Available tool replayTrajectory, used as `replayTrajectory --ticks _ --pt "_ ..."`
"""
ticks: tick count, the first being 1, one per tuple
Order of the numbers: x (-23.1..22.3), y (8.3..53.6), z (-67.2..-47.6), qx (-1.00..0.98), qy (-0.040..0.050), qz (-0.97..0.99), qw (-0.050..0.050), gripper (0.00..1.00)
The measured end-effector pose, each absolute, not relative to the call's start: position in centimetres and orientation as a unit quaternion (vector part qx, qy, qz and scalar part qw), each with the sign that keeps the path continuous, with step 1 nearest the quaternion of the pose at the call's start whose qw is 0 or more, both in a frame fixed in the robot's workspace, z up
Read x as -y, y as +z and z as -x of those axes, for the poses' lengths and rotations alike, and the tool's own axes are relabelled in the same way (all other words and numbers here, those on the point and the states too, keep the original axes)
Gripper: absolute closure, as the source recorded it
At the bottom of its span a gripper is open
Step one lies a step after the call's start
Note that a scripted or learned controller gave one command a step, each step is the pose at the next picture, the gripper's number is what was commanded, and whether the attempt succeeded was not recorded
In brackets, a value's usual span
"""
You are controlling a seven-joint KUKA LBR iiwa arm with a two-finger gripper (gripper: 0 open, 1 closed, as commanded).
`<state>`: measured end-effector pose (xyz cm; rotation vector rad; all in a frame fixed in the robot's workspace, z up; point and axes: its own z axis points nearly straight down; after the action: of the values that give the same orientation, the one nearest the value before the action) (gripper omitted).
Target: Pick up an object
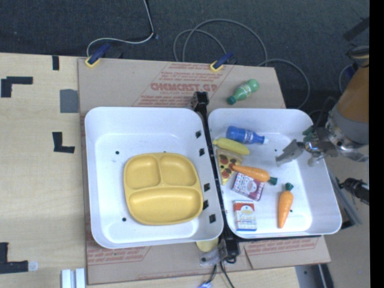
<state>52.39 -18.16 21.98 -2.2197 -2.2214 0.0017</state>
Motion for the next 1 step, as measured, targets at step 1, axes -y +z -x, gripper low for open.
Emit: replayTrajectory --ticks 1 --pt "21.32 8.9 -48.29 0.706 0.0036 0.709 0.005 0.0"
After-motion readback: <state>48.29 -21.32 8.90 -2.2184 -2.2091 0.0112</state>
